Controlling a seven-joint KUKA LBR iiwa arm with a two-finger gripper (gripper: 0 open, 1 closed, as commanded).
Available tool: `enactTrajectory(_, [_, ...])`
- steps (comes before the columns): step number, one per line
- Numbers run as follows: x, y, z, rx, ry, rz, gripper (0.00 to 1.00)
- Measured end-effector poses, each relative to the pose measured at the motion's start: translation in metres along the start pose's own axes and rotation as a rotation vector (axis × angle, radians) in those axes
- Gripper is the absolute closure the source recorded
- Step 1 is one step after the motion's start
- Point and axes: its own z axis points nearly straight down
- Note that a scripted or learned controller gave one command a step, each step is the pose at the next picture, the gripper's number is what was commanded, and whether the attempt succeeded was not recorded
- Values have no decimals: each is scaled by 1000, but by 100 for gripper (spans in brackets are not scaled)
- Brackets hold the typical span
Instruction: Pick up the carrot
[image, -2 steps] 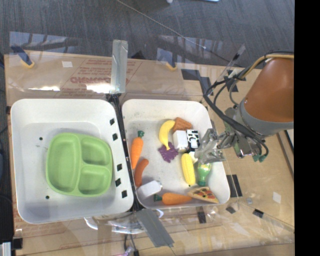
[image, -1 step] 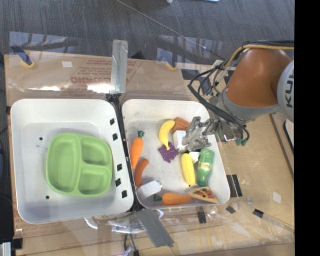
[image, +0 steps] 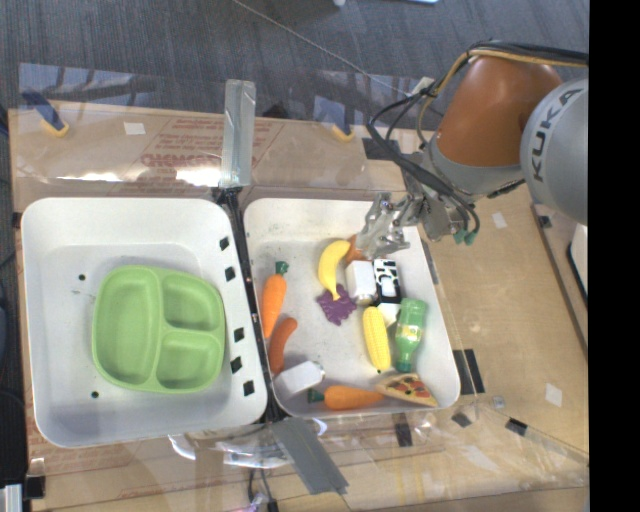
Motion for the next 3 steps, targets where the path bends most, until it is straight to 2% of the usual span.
enactTrajectory(1, [-12,-29,13,2,-4,358,100])
enactTrajectory(2, [-13,-6,30,0,-1,485,100])
enactTrajectory(3, [-5,14,-11,1,-7,496,100])
